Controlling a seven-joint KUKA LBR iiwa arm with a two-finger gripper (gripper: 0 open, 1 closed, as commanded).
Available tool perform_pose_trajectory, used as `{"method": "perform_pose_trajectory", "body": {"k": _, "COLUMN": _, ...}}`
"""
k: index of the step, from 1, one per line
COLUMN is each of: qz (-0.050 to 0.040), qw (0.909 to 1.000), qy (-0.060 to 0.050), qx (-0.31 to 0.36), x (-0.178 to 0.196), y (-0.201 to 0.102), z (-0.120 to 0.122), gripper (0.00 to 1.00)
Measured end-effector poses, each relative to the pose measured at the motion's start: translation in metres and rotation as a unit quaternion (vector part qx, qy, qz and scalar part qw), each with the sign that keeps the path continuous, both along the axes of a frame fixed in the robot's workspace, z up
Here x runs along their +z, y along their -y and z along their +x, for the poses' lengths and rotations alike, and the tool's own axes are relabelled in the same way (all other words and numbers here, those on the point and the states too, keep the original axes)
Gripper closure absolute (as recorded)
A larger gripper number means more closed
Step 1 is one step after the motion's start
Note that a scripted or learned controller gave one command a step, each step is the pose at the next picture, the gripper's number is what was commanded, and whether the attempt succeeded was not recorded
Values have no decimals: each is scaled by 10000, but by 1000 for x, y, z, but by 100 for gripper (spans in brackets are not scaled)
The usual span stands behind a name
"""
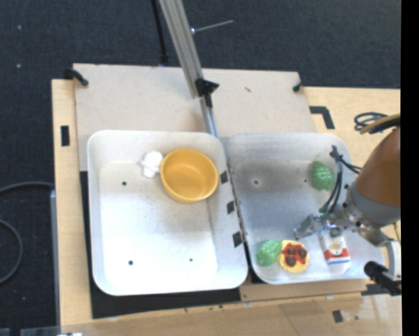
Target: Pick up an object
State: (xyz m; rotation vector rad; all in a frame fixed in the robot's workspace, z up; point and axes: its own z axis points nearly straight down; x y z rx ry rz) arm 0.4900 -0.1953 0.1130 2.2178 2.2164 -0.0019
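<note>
Grey arm with orange band reaches over the right white plastic bin (279, 152), its gripper (326, 224) low near the front wall; finger state cannot be told. Directly below the gripper lies a small red-and-white carton (336, 253). Left of that: a round yellow-and-red toy (294, 255), then a green lump (268, 252). Another green object (322, 176) sits behind the gripper. Far left, the other bin (125, 257) carries a yellow bowl (189, 175) touching a white crumpled piece (151, 163).

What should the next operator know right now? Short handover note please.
Gripper: low over the right bin, near its front right; finger state unclear, nothing visibly held.
Right bin: green object at the far right, another green object at the front, round yellow-and-red item beside it, red-and-white carton by the gripper.
Left bin: yellow bowl, small white object touching it.
Done: no pick confirmed.
Left: grasp and lift one object.
</note>
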Motion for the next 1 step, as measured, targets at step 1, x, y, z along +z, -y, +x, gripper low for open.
{"method": "perform_pose_trajectory", "body": {"k": 1, "qz": 11, "qw": 10000, "qy": 32, "qx": -19, "x": 14, "y": 1, "z": 2, "gripper": 100}}
